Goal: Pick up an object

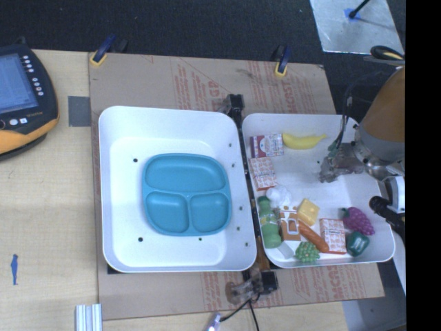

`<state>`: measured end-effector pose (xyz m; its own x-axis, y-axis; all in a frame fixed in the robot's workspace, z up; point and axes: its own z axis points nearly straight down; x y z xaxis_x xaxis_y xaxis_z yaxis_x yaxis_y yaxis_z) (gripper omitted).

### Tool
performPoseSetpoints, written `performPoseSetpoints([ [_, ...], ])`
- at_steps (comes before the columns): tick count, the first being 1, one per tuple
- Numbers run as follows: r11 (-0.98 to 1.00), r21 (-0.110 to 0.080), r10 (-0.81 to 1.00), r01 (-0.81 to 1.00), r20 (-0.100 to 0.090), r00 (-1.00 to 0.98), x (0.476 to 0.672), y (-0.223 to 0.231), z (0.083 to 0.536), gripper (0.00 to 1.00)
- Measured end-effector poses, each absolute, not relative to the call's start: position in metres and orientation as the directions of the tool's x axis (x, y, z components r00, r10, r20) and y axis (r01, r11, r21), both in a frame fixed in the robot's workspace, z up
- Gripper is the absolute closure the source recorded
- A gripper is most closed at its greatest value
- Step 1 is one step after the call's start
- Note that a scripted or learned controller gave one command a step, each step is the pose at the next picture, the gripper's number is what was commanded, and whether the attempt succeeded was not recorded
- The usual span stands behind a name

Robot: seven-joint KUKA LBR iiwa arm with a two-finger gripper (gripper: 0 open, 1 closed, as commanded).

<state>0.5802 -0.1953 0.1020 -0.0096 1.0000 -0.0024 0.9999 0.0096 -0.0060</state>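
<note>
Objects for picking: a heap of toy food in the right bin point(386, 254), crowded along its left wall and near edge.

Far left, on the bench: a pendant point(21, 95) with a lit screen and orange rim, partly cut off by the frame. A grey tape patch point(79, 111) lies just right of it.

Left bin point(117, 240): holds a blue tray point(187, 192) with three compartments, lying flat near the middle. Nothing in the tray.

Right bin, from its left wall: two red-and-white cartons, one point(265, 145) at the far corner and one point(262, 173) just nearer; below them a white lump point(279, 196), a green piece point(270, 233), a carrot point(313, 237) lying at a slant, broccoli point(307, 252) at the near edge. A banana point(303, 141) lies along the far wall, right of the upper carton. A yellow block point(307, 212) sits mid-bin, touching the heap. Further right: another red-and-white carton point(333, 235), purple grapes point(357, 220), a green pepper point(357, 243) in the near right corner.

Gripper point(335, 169): low over the bare floor of the right bin, below and right of the banana, apart from every item. Nothing seen between its fingers; how far they are spread cannot be told at this size. The arm point(386, 116) enters from the right, orange band showing.

Blue-and-yellow clamps point(103, 49) point(281, 59) grip the cardboard sheet point(172, 81) at its far edge.
</note>
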Motion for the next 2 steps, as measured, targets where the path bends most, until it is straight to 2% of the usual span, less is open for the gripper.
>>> performPoseSetpoints([
  [1, 0.004, -0.002, 1.0, 1.0, 0.001, -0.004, 0.543, -0.166, 0.207, 1.0],
  [2, 0.003, -0.003, 1.0, 1.0, 0.001, -0.003, 0.476, -0.19, 0.238, 1.0],
])
